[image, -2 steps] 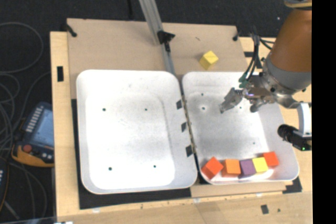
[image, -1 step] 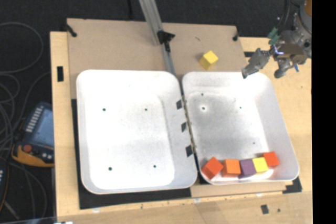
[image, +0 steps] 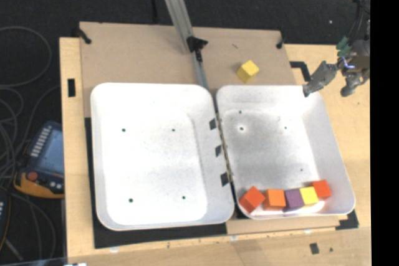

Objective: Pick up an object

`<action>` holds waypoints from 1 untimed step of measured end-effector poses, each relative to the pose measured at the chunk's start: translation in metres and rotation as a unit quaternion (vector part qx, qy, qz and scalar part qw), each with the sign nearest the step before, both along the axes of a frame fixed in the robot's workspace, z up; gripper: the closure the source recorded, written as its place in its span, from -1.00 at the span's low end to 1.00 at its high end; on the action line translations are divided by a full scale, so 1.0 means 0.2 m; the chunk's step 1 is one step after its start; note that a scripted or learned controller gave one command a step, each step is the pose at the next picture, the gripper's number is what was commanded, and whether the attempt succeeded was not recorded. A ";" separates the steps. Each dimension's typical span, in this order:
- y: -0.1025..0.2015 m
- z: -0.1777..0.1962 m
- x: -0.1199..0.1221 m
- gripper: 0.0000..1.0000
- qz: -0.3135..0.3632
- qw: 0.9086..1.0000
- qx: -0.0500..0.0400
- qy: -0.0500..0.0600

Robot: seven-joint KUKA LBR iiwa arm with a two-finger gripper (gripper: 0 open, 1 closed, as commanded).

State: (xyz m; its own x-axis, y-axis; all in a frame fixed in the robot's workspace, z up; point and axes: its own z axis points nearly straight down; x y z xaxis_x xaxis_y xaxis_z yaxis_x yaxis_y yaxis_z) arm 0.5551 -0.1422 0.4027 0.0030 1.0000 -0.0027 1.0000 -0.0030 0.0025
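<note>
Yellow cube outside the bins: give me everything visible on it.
The yellow cube is a small solid-coloured block, plain and matte, with a lighter top face and darker sides. It sits flat on the tan board, turned at an angle to the board's edges, just beyond the far rim of the right bin. Nothing touches it; the claw is off to its right.

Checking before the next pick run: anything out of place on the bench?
Yes. One yellow cube sits on the brown board behind the right bin, outside both bins. The other blocks, two orange, one purple, one yellow and one red-orange, line the right bin's near edge. The hand hangs off that bin's far right corner.
</note>
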 end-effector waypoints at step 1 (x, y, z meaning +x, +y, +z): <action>-0.25 -0.13 -0.06 -1.00 -0.001 1.000 0.000 0.002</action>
State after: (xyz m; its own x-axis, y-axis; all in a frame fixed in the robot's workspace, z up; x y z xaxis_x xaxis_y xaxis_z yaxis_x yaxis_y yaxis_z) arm 0.5439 -0.1920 0.3775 0.0056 1.0000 -0.0034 1.0000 -0.0056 -0.0009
